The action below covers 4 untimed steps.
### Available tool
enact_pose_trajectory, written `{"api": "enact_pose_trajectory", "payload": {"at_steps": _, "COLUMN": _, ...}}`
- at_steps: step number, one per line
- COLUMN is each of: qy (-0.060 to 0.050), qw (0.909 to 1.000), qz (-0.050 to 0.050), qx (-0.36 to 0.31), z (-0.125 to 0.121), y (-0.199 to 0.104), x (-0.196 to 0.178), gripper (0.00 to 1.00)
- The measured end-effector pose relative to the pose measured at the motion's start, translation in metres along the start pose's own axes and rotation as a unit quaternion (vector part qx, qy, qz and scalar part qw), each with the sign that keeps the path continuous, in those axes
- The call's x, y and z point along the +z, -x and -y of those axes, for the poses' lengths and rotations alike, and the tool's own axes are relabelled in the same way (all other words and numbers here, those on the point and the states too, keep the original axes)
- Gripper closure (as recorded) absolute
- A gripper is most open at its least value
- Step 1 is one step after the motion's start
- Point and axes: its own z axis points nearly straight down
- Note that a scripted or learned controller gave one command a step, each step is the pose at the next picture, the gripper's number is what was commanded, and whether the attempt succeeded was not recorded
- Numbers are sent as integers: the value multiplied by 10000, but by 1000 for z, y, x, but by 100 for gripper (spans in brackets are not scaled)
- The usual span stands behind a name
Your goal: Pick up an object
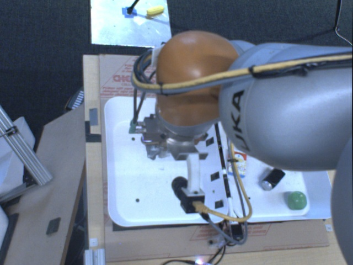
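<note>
My gripper (153, 148) hangs under the big orange wrist band, low over the middle of the left white bin (126, 173); the arm hides most of it. In the right bin (263, 206) a green ball (297, 200) sits near the front right. A short black cylinder with a silver end (271, 179) lies just left of the ball. A small orange-and-white item (238, 162) peeks out from under the arm by the wall between the bins.
The grey arm covers the back of the right bin. Brown cardboard (110, 76) lies under both bins. An aluminium rail (22, 148) slants at the far left. A pale sheet (118, 21) with a yellow piece (155, 10) lies beyond the bins.
</note>
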Motion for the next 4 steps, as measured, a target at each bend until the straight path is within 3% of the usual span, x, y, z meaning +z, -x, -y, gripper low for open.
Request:
{"api": "enact_pose_trajectory", "payload": {"at_steps": 1, "qy": -34, "qw": 10000, "qz": 20, "qx": 36, "z": 0, "y": 61, "x": 157, "gripper": 100}}
{"api": "enact_pose_trajectory", "payload": {"at_steps": 2, "qy": 72, "qw": 10000, "qz": -48, "qx": -39, "z": -2, "y": -4, "x": 86, "gripper": 100}}
{"api": "enact_pose_trajectory", "payload": {"at_steps": 3, "qy": 81, "qw": 10000, "qz": -23, "qx": 34, "z": -3, "y": 71, "x": 20, "gripper": 100}}
{"api": "enact_pose_trajectory", "payload": {"at_steps": 4, "qy": 138, "qw": 9999, "qz": -59, "qx": -19, "z": -1, "y": 57, "x": -161, "gripper": 100}}
